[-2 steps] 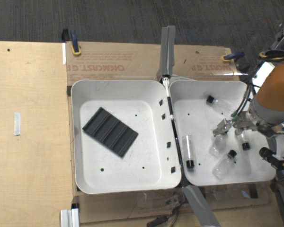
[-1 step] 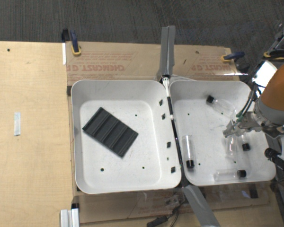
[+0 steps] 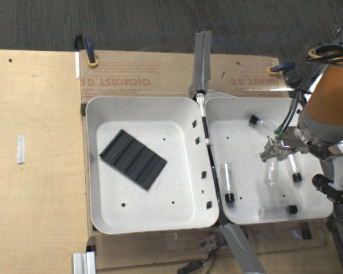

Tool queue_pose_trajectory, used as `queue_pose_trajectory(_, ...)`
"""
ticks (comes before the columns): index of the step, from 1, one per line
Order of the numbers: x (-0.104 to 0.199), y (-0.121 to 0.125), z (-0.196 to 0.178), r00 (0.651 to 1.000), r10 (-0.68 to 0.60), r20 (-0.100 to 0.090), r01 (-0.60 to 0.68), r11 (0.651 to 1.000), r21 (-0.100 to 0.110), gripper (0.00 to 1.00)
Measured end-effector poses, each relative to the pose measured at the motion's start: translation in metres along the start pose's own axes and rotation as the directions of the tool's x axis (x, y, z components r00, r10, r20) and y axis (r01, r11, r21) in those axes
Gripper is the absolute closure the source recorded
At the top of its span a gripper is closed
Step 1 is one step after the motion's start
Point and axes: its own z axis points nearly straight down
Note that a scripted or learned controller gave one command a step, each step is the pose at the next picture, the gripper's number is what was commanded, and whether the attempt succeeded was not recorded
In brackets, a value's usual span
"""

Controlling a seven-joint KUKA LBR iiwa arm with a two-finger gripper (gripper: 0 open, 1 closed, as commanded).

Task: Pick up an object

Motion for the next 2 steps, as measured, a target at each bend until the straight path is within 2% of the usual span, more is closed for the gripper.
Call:
queue_pose_trajectory(1,0.069,0.069,-0.013,1.000,-0.014,0.001,0.014,1.000,0.002,1.00)
queue_pose_trajectory(2,0.114,0.115,-0.036,1.000,-0.030,0.002,0.030,1.000,0.001,1.00)
